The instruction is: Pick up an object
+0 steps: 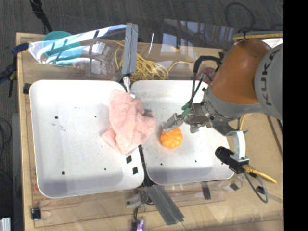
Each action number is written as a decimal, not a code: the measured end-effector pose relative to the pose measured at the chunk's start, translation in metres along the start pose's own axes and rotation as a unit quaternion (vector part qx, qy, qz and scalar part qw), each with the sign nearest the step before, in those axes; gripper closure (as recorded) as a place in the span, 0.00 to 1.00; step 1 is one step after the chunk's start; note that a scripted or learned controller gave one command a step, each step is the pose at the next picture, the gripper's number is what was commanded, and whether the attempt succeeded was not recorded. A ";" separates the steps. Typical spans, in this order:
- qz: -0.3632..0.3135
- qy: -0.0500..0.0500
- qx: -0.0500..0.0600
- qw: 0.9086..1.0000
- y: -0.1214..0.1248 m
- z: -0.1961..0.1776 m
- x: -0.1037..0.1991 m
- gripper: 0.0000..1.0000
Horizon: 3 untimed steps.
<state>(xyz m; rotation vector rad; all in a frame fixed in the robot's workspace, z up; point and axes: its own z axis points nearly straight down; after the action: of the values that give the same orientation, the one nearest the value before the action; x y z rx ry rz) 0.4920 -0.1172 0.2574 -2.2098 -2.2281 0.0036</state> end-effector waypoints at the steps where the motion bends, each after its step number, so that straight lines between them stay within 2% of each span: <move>1: -0.062 0.000 0.001 0.998 0.044 0.071 -0.034 0.00; 2: -0.078 0.000 -0.001 0.997 0.051 0.166 -0.059 0.00; 3: -0.081 0.000 0.000 0.997 0.051 0.156 -0.058 1.00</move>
<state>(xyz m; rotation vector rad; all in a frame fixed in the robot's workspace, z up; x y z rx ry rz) 0.5425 -0.1748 0.1010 -2.0222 -2.4000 0.0045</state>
